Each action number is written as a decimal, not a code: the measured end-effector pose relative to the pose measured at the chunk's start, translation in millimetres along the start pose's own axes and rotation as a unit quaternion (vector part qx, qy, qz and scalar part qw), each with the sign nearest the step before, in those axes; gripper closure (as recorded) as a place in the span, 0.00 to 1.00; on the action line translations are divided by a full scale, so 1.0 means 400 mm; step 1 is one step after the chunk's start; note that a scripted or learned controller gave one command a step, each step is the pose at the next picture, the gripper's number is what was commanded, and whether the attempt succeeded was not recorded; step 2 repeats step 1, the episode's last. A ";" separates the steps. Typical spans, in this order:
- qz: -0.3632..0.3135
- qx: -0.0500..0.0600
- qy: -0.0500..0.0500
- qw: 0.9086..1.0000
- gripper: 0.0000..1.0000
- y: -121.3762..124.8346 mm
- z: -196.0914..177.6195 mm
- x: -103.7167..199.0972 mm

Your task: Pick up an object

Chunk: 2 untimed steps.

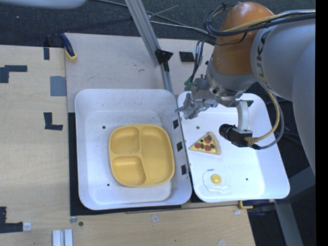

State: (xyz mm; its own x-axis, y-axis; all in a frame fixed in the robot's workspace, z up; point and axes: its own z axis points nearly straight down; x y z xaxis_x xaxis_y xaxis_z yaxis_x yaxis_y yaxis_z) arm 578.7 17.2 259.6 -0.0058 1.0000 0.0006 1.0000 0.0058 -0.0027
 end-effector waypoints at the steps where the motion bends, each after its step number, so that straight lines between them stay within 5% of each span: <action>1: 0.000 0.000 0.000 1.000 1.00 0.000 0.008 0.124; 2: 0.000 0.000 0.000 1.000 1.00 0.000 0.008 0.124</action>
